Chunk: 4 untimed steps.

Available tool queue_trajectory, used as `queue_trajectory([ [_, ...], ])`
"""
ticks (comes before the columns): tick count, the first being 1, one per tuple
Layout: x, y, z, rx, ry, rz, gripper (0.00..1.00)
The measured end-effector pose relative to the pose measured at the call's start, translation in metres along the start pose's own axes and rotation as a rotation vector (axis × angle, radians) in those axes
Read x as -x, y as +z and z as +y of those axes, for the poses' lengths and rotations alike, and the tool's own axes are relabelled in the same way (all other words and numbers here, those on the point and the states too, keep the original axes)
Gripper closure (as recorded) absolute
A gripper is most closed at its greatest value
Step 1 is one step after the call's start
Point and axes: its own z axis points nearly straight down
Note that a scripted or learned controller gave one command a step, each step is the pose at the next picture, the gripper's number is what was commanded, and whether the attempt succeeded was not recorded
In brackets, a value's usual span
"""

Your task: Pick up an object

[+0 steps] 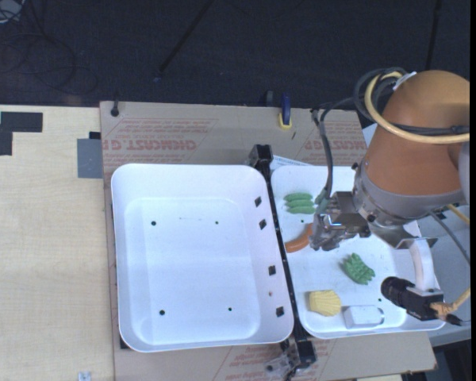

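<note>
My gripper hangs low over the left half of the right bin, under the orange wrist band. An orange carrot-like piece lies right at its left side, one end reaching under the gripper; I cannot see whether it is held. A green pea pod lies just behind the gripper. A ridged green piece lies just to its right front. Near the bin's front wall sit a yellow corn piece and a pale grey block.
The left bin stands beside the right one, with black clips along the shared wall. Both bins rest on a cardboard sheet on the wooden bench. The arm's bulk covers the right bin's far right corner.
</note>
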Motion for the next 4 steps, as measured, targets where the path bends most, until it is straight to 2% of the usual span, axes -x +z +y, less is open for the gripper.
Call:
queue_trajectory([
  [1, -0.01, -0.099, 0.069, 0.018, 0.0, 0.0, 1.0],
  [2, -0.021, -0.083, 0.033, 0.001, 0.0, 0.0, 1.0],
  [3, -0.038, -0.105, -0.002, 0.006, -0.002, 0.001, 1.0],
  [4, -0.071, -0.099, -0.001, 0.002, -0.003, 0.0, 1.0],
])
